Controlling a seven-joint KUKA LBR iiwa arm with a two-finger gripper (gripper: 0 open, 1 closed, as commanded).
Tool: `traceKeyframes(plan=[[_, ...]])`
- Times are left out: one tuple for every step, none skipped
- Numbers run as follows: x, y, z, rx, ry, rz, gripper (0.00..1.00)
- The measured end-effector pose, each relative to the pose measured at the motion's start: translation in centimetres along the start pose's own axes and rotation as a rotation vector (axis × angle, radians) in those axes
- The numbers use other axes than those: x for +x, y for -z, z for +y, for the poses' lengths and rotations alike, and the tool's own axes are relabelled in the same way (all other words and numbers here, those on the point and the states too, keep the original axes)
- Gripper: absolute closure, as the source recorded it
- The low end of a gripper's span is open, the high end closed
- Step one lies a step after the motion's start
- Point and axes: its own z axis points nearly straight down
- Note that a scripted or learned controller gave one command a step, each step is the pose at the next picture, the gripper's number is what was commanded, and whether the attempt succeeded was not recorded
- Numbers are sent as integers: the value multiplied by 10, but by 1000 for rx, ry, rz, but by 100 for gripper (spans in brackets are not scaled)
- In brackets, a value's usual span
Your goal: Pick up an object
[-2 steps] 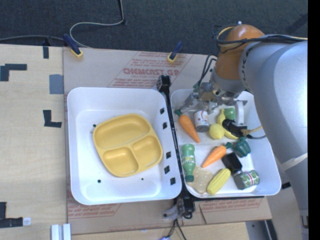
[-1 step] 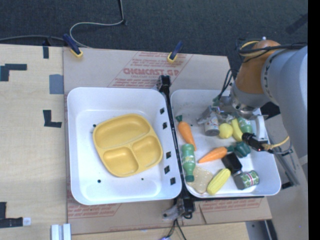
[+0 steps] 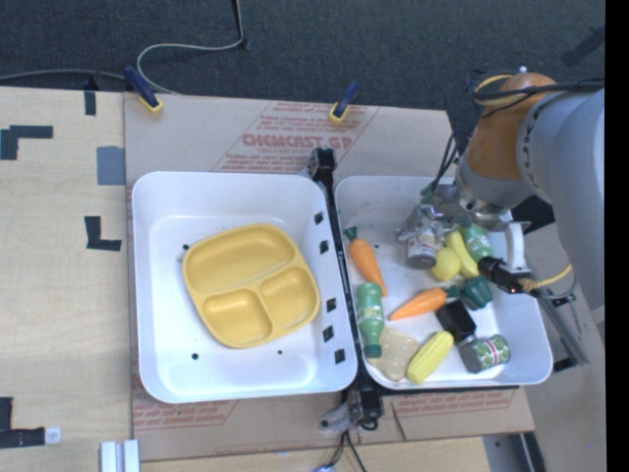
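A grey KUKA arm (image 3: 550,155) with an orange band is reaching into the right-hand white bin (image 3: 531,362) from the right, its claw (image 3: 425,236) hanging low over the bin's upper middle; whether the claw is apart or together cannot be told from this angle. Toy groceries are lying all around it: a small grey can (image 3: 423,255) is sitting directly beneath the claw, a yellow lemon-shaped piece (image 3: 450,261) and a green bottle (image 3: 479,244) are resting just to the claw's right, and a carrot (image 3: 367,264) is lying to its left near the bin's dividing wall. Below the claw a second carrot (image 3: 419,304), a green bottle with a white label (image 3: 371,319), a corn cob (image 3: 430,356), a black block (image 3: 456,320) and a green-labelled tin (image 3: 484,352) are crowding the lower half of the bin; the labels are too small to read. Well to the claw's left, the other white bin (image 3: 157,293) is holding a yellow three-compartment plate (image 3: 252,284). Both bins are sitting on a cardboard sheet (image 3: 285,141) on the worktop, printed in red with lettering that appears to read "CHEMCAST GP".
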Motion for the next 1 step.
traceKeyframes(plan=[[73,87,-31,6,2,3,100]])
